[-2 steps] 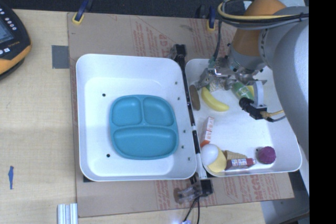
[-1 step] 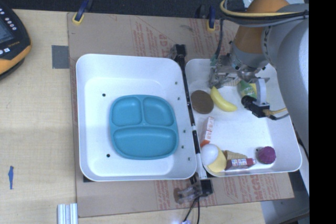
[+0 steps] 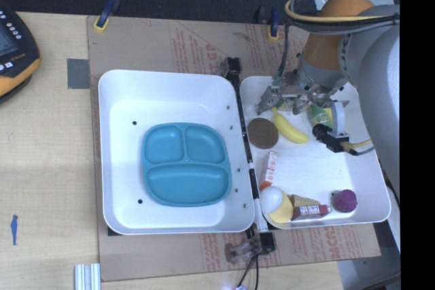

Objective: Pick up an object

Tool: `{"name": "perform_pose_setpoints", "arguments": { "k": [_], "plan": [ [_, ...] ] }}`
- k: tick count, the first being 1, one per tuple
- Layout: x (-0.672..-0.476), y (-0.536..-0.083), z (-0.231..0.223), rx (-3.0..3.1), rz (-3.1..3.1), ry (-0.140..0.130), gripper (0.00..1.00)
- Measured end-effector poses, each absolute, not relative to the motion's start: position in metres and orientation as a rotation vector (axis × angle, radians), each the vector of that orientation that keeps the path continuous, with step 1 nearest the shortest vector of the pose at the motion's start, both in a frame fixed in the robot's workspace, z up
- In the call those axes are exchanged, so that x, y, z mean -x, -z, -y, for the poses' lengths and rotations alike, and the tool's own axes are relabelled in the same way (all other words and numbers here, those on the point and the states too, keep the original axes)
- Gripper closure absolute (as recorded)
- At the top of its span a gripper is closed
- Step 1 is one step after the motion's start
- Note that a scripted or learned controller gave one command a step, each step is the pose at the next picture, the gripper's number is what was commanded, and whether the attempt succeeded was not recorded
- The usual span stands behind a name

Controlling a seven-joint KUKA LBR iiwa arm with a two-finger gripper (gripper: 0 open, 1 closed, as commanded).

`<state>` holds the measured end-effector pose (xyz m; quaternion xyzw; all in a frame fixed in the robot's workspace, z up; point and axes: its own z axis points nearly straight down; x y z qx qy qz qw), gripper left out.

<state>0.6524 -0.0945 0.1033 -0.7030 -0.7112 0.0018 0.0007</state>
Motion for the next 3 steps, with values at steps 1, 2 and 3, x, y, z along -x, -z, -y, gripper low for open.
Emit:
{"name": "perform_pose_setpoints", "arguments": {
  "k": [1, 2, 3],
  "plan": [
    [-0.607, -0.095, 0.096, 2.221, 2.225, 0.002, 0.00],
    [-0.610, -0.106, 0.096, 2.218, 2.230, 0.004, 1.00],
    [-0.570, -0.197, 0.051, 2.214, 2.230, 0.006, 1.00]
  ]
}}
